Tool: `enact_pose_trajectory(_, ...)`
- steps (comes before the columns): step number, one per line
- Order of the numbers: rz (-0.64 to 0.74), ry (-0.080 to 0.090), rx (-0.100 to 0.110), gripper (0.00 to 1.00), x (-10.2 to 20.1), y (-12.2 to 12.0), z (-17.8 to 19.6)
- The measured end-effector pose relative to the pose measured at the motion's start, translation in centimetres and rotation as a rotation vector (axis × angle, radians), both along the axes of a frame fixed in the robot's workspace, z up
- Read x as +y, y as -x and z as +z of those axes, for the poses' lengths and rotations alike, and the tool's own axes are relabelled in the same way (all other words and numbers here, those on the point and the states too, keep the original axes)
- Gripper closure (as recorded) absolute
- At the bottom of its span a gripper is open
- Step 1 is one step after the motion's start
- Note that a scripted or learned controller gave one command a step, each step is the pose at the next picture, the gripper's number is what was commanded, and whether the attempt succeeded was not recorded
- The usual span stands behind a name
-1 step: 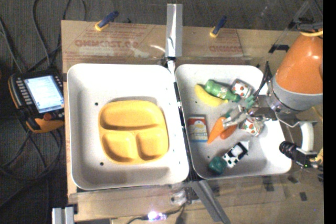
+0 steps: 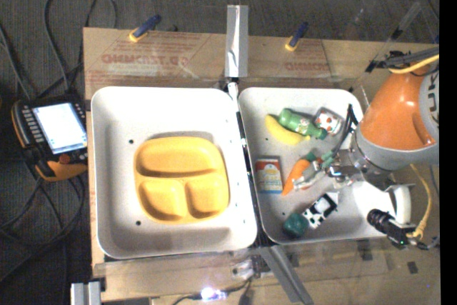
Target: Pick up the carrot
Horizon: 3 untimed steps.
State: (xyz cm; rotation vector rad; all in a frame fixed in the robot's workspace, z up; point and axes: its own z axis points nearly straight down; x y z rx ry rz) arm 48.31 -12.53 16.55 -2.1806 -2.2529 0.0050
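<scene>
The orange carrot [image 2: 295, 175] with a green top lies slanted in the middle of the right bin [image 2: 250, 153]. My gripper [image 2: 316, 172] is low over the bin, right at the carrot's thick upper end. It looks open, with one finger [image 2: 305, 185] just below the carrot and the other above its green top. The carrot rests on the bin floor. The grey arm with its orange band [image 2: 400, 114] hides the bin's right side.
Around the carrot lie a green bottle [image 2: 300, 123], a yellow banana [image 2: 280, 131], a red and white toy [image 2: 327, 121], a small red box [image 2: 268, 175], a black and white toy [image 2: 319, 209] and a dark green piece [image 2: 295, 225]. The left bin [image 2: 107, 153] holds a yellow divided tray [image 2: 184, 178].
</scene>
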Motion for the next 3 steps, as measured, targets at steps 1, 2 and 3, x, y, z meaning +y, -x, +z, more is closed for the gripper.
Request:
enact_pose_trajectory(1, -0.057, 0.006, -0.027, 0.00, 2.0, -8.4, -6.5)
enact_pose_trajectory(2, -0.055, 0.000, -0.022, 1.00, 2.3, -8.4, -5.8)
enact_pose_trajectory(3, -0.535, 0.007, 0.001, 1.00, 6.0, -5.1, 1.6)
